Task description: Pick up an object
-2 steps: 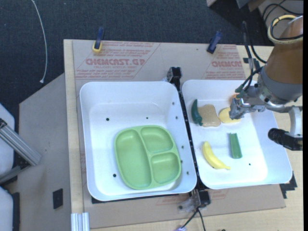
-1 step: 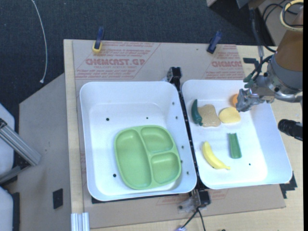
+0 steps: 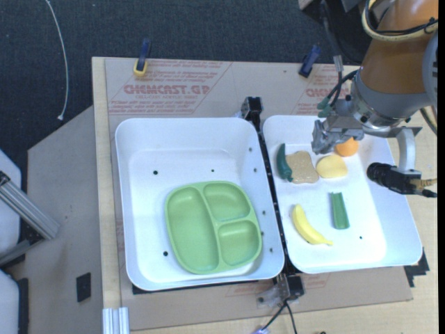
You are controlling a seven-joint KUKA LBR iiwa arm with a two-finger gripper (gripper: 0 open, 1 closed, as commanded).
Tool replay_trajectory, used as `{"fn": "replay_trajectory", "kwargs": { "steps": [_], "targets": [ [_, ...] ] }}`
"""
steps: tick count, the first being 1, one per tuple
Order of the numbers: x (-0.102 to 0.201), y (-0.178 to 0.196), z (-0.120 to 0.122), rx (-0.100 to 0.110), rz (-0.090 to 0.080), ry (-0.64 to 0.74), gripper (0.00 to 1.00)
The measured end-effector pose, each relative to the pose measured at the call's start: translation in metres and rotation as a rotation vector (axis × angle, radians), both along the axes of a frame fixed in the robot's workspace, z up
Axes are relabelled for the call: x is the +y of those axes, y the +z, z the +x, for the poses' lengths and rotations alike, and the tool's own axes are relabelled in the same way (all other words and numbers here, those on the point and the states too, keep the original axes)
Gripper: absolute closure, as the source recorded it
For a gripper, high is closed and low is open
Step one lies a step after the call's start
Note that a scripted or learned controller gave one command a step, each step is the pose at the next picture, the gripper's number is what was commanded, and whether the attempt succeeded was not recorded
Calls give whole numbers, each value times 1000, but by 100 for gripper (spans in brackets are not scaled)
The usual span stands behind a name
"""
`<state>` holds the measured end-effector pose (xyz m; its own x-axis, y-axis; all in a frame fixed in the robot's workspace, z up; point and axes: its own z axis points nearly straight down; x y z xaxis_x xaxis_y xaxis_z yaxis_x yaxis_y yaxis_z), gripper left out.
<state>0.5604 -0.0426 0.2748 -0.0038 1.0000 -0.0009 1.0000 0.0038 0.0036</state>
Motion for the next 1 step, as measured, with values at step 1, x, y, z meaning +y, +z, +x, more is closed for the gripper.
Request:
{"fn": "replay_trajectory", "kwargs": {
  "steps": [1],
  "targets": [
    [55, -11, -1, 7, 3, 2, 100]
  ]
}}
